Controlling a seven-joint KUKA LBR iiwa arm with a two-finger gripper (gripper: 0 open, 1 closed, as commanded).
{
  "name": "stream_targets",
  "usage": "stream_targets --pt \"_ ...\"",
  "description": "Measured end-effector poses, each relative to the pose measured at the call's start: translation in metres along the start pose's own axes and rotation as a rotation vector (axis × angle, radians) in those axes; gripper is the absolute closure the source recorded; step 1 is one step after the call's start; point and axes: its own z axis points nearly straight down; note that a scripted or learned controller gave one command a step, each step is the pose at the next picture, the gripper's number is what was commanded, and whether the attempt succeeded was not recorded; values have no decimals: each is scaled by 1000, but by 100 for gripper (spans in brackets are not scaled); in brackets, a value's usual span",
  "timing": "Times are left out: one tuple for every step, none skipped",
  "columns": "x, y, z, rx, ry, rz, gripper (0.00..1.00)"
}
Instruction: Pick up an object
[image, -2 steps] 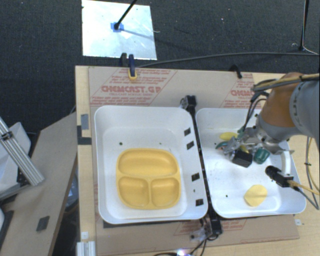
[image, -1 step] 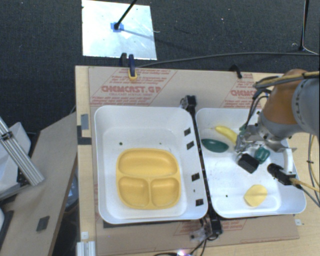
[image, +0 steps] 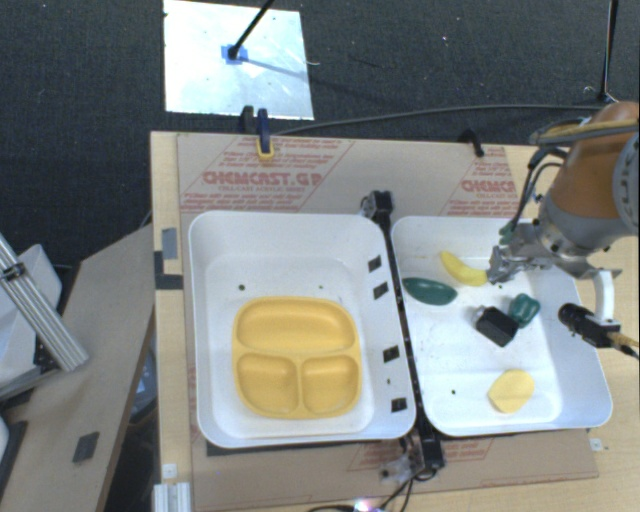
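The right bin (image: 570, 405) holds a yellow banana-shaped piece (image: 461, 268), a dark green oval piece (image: 430, 291), a black block (image: 494, 326), a small teal piece (image: 524, 308) and a yellow round piece (image: 511, 391). My gripper (image: 500, 266) hangs over the bin's far right part, its tip right beside the banana piece's right end. Nothing shows between its fingers.
The left bin (image: 215, 240) holds a yellow divided tray (image: 296, 356). Black clips sit along the seam between the bins. The arm's grey body and orange band (image: 590, 185) fill the upper right. A cable runs across the cardboard behind the bins.
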Motion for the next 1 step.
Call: stream_targets --pt "0 2 -45 2 1 -1 100"
